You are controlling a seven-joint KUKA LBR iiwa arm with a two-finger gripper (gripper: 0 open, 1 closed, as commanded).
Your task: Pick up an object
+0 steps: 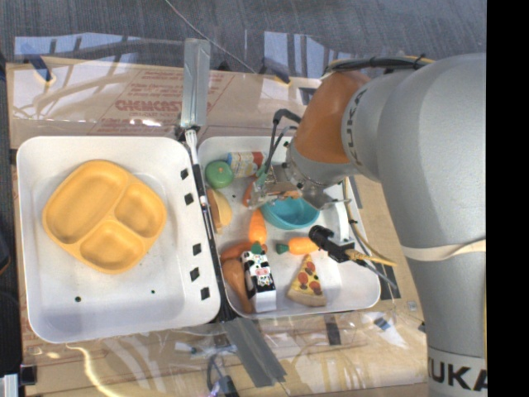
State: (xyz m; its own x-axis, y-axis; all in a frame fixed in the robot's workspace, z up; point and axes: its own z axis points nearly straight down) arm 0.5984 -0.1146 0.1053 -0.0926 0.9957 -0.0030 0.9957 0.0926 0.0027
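From where I stood, the arm (413, 155) reached in over the right bin (357, 292). The gripper (263, 187) hung low just up and left of the teal bowl (291, 213), close to its rim. Whether the gripper was spread or pressed together I could not tell, because the wrist hid most of it. The things to pick all lay around that bowl in the same bin. A carrot (258, 226) sat against the bowl's left side, pointing up and down the bin. A small carrot (297, 245) lay just below the bowl, and a pizza slice (307, 281) lay further below it, near the bin's front wall. Down and left of the bowl stood a carton (259, 278) with cow patches, touching a brown piece (234, 275) that was half covered. A bun (220, 209) lay left of the bowl by the bin's wall. Up and left of the bowl sat a green ball (219, 173), and beside it was what looked like a can (245, 162) on its side. Well left of the bowl, in the left bin (50, 313), lay a yellow plate (103, 213).
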